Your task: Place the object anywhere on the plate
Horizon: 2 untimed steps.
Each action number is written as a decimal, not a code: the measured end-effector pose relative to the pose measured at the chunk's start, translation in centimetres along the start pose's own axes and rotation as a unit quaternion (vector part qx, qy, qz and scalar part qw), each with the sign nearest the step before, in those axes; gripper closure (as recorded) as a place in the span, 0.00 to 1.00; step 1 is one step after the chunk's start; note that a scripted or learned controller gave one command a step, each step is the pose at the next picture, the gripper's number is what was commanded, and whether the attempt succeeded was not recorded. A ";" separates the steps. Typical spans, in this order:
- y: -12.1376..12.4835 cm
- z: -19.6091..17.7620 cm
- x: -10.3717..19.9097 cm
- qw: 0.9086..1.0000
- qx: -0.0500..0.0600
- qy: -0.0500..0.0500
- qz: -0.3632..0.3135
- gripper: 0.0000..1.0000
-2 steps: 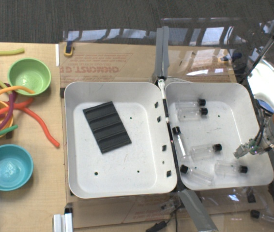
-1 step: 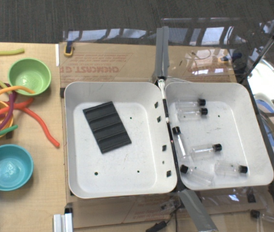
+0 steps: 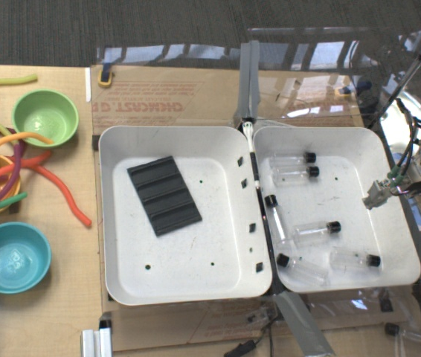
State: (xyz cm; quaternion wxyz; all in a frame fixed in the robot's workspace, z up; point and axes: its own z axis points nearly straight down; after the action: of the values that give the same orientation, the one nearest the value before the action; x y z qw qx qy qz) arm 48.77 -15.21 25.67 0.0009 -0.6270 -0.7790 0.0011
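Dark grey ribbed rectangular plate seen lying flat, askew, in left white bin, bare floor on all sides. Clear plastic vials with black caps scattered in right white bin. Gripper seen over right bin's right edge; finger state cannot be told.

A dark ribbed plate lay flat in the left bin, turned at a slant, toward its upper left. Clear vials with black caps lay on their sides in the right bin: two together near the top, one mid-bin, others along the bottom edge.
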 end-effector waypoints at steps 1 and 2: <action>0.0 8.9 4.6 1.000 0.000 0.000 -0.021 1.00; -1.3 13.8 -1.8 0.999 0.000 0.001 -0.034 1.00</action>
State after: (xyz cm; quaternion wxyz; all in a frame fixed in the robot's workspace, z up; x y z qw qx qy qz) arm 47.83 -17.25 11.88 0.0015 -0.6001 -0.7999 0.0008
